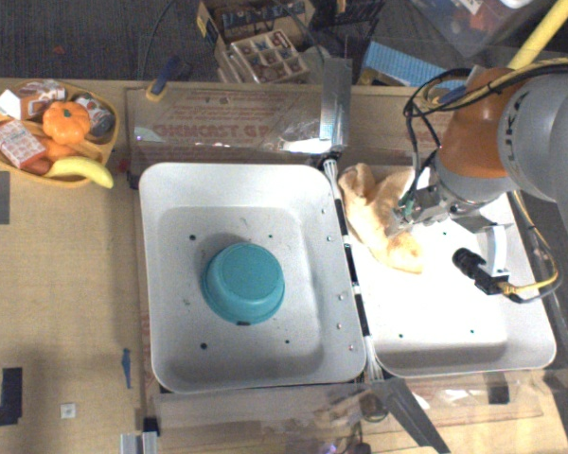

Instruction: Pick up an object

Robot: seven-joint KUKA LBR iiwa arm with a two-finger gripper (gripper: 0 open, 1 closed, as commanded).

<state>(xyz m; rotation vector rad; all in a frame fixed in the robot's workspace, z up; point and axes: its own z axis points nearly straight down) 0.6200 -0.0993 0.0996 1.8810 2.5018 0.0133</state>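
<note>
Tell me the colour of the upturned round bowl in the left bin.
Teal: the upturned round bowl, seen in the camera view.

Grey arm reaching from right, claw [404, 214] lowered, wrist seemingly bent

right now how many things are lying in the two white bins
2. A teal bowl, upside down, sits mid left bin. A yellow cloth lies at the right bin's upper left, with the gripper on it. The arm may hide more.

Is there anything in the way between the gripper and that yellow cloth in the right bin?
Nothing visible stands between them. The gripper is down at the yellow cloth, over its right part, in the right bin. The teal bowl sits apart in the left bin.
</note>
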